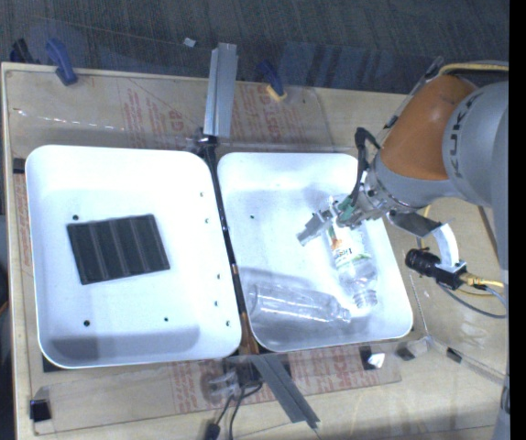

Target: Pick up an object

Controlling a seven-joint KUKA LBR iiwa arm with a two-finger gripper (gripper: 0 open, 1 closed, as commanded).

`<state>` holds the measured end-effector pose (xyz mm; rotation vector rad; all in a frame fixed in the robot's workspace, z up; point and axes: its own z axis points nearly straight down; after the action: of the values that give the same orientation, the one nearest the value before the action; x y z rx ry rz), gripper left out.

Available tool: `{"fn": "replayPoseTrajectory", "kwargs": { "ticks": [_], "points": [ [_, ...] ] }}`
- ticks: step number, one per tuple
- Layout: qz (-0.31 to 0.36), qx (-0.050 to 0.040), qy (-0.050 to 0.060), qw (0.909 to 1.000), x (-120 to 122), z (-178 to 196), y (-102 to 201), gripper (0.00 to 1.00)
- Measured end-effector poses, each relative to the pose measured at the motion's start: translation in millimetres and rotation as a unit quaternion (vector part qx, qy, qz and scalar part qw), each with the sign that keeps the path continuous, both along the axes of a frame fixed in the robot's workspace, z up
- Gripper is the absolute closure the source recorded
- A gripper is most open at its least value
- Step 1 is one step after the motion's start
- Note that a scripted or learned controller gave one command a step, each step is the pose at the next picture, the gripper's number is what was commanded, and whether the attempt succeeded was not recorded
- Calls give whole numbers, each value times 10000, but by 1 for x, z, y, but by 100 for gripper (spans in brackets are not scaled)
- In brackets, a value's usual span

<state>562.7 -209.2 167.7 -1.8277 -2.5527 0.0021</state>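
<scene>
The gripper (323, 225) sits over the right bin (272, 191), reaching in from the arm (446, 145) with its orange band at the right. Whether the gripper is open or closed cannot be determined from the camera view, and nothing is visibly held by it.

Just below and to the right of the gripper lies a small clear bottle (351, 262) with a white label bearing orange marks. It lies on the bin floor, neck pointing toward the near rim. Whether the gripper touches the bottle's upper end cannot be determined.

Further below the gripper, near the front wall of the same bin, a larger clear plastic bottle (295, 302) lies on its side, its neck end close to the small bottle's neck.

Well to the left of the gripper, the left bin (52, 172) holds a dark ribbed rectangular panel (117, 247) lying flat, slightly rotated.
</scene>
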Motion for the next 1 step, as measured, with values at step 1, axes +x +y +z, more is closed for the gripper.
{"fn": "replayPoseTrajectory", "kwargs": {
  "ticks": [1],
  "points": [
    [80, -5, -15, 10000, 5, 2, 0, 0]
  ]
}}
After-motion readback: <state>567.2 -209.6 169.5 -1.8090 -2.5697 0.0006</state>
